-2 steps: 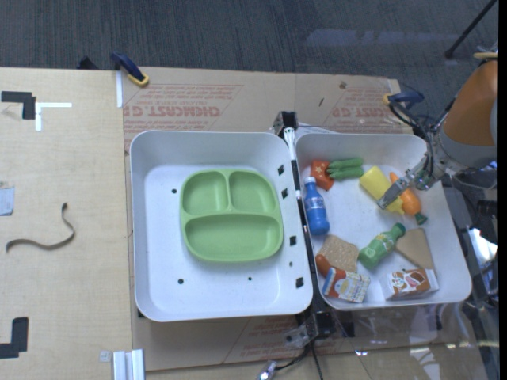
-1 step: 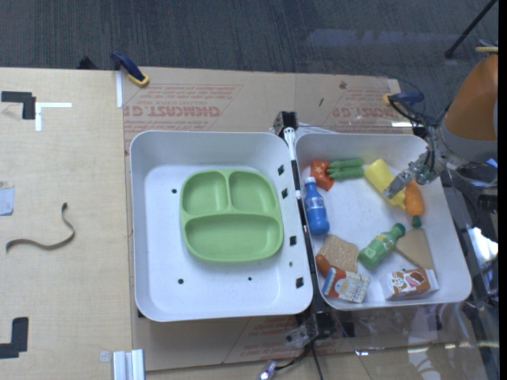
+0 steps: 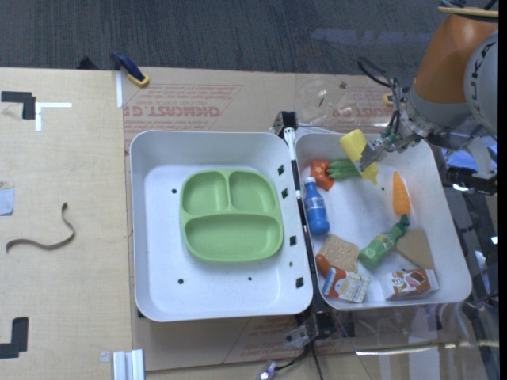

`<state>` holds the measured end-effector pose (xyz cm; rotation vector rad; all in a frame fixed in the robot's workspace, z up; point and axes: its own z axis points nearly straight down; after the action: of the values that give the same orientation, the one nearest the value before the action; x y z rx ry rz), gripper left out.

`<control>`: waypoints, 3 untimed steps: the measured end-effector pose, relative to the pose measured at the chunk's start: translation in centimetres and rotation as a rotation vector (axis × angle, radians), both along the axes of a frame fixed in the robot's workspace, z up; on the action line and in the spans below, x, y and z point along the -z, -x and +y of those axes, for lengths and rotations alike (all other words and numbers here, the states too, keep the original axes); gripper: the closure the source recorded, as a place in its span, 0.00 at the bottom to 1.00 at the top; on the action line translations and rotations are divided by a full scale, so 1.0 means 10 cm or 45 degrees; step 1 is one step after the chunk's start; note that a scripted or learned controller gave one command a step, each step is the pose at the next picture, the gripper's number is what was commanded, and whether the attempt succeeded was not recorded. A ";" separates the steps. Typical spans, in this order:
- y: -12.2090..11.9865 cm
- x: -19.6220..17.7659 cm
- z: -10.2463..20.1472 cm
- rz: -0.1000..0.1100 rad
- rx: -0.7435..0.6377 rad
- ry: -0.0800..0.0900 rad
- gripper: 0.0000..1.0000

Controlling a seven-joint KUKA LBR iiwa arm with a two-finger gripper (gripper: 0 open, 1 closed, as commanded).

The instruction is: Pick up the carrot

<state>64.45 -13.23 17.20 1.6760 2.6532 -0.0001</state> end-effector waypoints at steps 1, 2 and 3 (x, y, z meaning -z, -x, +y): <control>-0.16 -0.91 -0.47 -0.001 -0.599 0.004 1.00; 0.73 0.60 -0.90 0.001 -0.902 0.001 1.00; 0.72 0.60 -0.90 0.000 -0.902 0.001 0.00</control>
<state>57.22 -22.20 11.18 0.6515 3.0694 0.0004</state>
